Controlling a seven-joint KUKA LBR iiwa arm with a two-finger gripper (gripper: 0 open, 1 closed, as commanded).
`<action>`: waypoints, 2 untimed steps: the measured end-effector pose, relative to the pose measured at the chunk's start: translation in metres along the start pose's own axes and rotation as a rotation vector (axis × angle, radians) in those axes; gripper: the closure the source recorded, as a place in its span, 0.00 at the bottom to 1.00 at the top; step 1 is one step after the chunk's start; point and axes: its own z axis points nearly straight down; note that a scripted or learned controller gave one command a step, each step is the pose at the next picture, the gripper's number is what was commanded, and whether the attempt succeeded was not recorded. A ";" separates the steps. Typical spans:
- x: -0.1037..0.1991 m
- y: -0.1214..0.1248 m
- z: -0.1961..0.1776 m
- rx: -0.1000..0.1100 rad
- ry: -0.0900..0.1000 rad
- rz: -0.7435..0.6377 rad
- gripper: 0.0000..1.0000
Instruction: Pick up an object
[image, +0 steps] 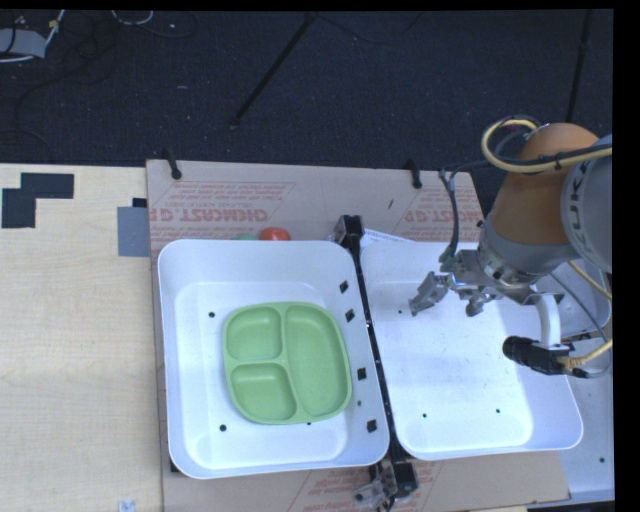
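A light green divided plate (286, 362) with three compartments lies flat in the middle of the left bin (190, 300). My gripper (451, 296) hangs over the upper part of the right bin (470, 420), well to the right of the plate. Its two fingers are spread apart, one fingertip (421, 301) at the left, and nothing is between them. The orange band of the arm (540, 200) rises above the gripper at the right.
A small red-orange object (274, 235) and a bit of green beside it lie behind the left bin's back rim on the cardboard sheet (250, 205). A black divider with clips (365, 340) runs between the bins. A black cable piece (535, 355) hangs near the right bin's right side.
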 end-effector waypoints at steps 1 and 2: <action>0.000 0.003 -0.008 -0.015 -0.002 -0.002 0.00; 0.004 -0.001 0.055 -0.007 0.000 -0.002 0.00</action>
